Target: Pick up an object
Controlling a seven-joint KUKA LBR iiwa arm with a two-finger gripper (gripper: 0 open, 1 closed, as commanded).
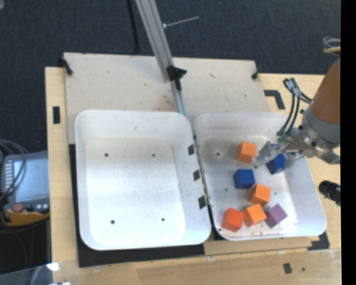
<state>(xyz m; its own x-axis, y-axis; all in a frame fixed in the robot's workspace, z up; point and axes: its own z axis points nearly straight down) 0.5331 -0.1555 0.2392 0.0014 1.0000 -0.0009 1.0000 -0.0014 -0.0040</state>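
My gripper (277, 157) hangs over the right bin (302, 218), reaching in from the right. A small blue cube (277, 164) sits tilted between its two silver fingers, and the gripper is shut on it. An orange cube (246, 151) lies just left of the fingers. Another blue cube (244, 178) rests on the bin floor below and to the left. Nearer the front lie two orange cubes (261, 193) (255, 214), a red-orange cube (232, 219) and a purple cube (276, 215).
The left bin (107, 159) stands beside the right one, their rims meeting in the middle. A slanted metal rail (157, 34) rises behind the bins. A pendant with a screen (24, 183) lies off the bench at the left.
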